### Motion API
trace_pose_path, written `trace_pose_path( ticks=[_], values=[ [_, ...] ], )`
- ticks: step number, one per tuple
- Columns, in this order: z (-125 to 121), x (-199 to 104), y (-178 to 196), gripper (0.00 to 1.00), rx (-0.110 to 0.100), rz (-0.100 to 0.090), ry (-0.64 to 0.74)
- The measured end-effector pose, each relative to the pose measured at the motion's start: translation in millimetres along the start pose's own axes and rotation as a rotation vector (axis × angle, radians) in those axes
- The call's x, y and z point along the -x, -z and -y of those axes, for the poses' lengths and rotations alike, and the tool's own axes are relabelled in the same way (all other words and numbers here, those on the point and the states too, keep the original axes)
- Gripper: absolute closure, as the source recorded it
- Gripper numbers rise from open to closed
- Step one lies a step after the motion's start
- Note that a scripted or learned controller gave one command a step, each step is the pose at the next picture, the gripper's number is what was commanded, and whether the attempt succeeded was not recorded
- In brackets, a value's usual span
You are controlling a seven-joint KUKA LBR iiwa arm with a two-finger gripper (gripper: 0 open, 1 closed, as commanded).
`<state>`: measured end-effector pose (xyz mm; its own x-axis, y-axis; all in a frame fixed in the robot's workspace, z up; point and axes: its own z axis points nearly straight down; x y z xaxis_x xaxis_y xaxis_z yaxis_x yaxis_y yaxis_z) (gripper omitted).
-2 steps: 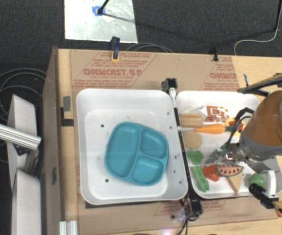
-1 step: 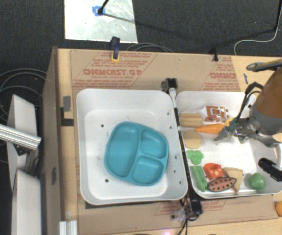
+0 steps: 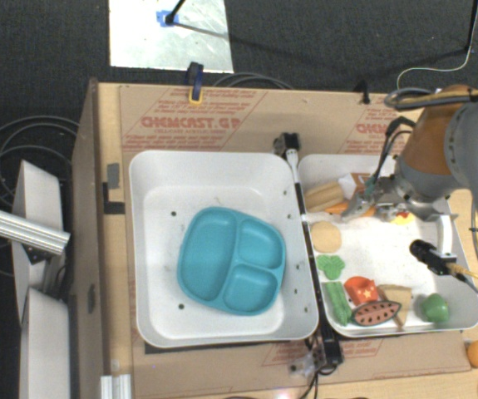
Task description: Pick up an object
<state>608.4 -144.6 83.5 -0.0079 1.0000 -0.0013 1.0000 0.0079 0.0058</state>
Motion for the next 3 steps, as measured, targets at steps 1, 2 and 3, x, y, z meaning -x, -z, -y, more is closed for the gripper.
trace_pose_path(
  ticks=[1, 2, 3],
  values=[
    [-38.9, 22.7, 0.7, 0.00, -0.010, -0.003, -0.002],
    [-52.1, 41.6, -3.3, 0.00, -0.056, -0.021, 0.002],
    [-53.5, 52.4, -2.1, 0.00, -0.058, -0.037, 0.001]
  ],
)
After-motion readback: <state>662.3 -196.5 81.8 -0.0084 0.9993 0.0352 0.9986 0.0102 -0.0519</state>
